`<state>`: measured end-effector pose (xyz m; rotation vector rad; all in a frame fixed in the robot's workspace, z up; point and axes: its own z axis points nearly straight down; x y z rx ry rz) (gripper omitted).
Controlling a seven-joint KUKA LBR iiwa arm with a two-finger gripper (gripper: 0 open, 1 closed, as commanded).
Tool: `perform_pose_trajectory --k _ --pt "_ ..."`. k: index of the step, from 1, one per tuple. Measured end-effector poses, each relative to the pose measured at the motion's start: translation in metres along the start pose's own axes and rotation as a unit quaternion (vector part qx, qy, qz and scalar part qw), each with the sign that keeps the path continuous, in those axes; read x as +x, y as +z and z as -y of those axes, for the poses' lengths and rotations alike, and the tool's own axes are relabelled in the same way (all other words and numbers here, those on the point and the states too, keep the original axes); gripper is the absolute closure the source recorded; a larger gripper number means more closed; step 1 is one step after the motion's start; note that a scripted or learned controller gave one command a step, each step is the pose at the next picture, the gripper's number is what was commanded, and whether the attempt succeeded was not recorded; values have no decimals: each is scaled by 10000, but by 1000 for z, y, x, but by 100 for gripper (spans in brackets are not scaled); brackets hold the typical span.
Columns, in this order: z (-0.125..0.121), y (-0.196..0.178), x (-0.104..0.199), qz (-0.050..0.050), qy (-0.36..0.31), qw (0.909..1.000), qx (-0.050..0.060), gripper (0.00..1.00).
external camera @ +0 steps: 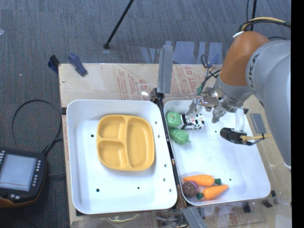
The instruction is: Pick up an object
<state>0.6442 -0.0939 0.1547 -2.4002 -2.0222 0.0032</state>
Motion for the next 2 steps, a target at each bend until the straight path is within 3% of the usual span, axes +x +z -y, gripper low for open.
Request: perform_pose_trajectory --k 1,2 --pt "-1 42 3 21 24 10000 -47 0" --pt "-7 55 -8 -11 357 9993 -68 0"
